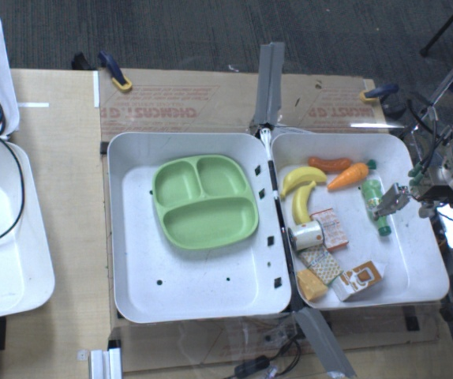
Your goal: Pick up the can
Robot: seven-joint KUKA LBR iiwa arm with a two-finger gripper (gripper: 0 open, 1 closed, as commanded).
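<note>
The can (306,233) is a small pale cylinder lying on its side in the right bin (416,279), near the bin's left wall. It rests between a banana (301,204) above it and a checkered packet (321,264) below it, and touches a red-and-white box (334,229) on its right. My gripper (391,202) hangs at the right side of the same bin, over a green bottle (373,194). It is about a hundred pixels right of the can and holds nothing that I can see.
The right bin also holds two carrots (347,176), a second banana (301,179), a cheese wedge (312,285) and a brown carton (360,279). A green divided plate (205,202) lies in the left bin (132,290). A grey divider post (269,85) stands between the bins.
</note>
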